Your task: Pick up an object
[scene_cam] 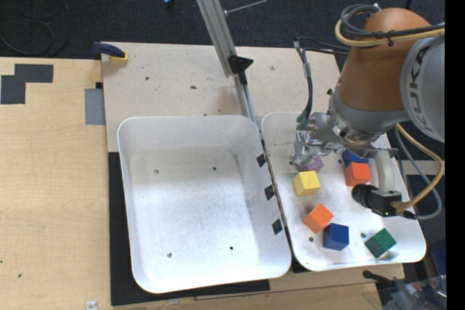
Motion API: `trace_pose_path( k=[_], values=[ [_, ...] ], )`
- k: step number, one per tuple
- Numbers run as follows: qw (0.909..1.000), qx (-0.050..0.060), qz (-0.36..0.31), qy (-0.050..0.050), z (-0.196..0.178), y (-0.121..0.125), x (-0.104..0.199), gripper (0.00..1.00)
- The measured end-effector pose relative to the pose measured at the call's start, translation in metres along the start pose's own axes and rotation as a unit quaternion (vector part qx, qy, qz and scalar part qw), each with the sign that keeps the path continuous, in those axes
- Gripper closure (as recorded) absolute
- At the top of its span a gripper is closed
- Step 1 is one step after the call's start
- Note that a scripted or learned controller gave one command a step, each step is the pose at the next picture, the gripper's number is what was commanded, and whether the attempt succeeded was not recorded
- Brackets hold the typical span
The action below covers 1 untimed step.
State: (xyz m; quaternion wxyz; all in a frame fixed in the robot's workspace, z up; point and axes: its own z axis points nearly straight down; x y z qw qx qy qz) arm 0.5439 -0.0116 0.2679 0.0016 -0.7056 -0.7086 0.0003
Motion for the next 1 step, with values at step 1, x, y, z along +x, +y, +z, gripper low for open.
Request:
trace_pose_path(
  k=[1],
  values=[
    [1.0000, 0.001, 0.001, 0.000, 0.0076, 0.0037, 0.0444, 1.00]
  ],
)
